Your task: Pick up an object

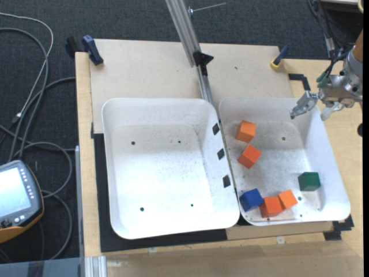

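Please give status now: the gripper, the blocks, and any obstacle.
Gripper open, holding nothing, above right bin's far corner. Six blocks lying in that bin; nearest, orange block. Nothing between them.

The arm (pixel 353 68) is cut off by the right edge above the claw (pixel 315 107). A handheld screen device (pixel 16 198) runs off the left edge. The desk (pixel 173 68) is cut at the bottom.
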